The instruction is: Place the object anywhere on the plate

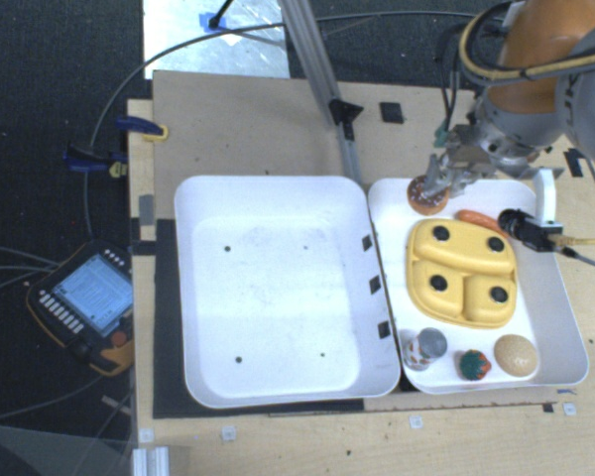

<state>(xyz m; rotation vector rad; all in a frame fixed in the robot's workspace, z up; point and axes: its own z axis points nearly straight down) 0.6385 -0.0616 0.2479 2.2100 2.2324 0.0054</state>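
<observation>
cardboard bench bears two white bins; gripper (finger state unclear) over brown object beside yellow plate.

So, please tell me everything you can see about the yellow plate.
The plate is yellow, glossy like plastic, with rounded corners and three compartments split by raised ridges. Each of four dark spots sits in a compartment, two in the far one. It lies flat in the right bin, toward its far end. An orange object lies at its far edge. The gripper is beyond its far left corner, over a round brown object.
</observation>
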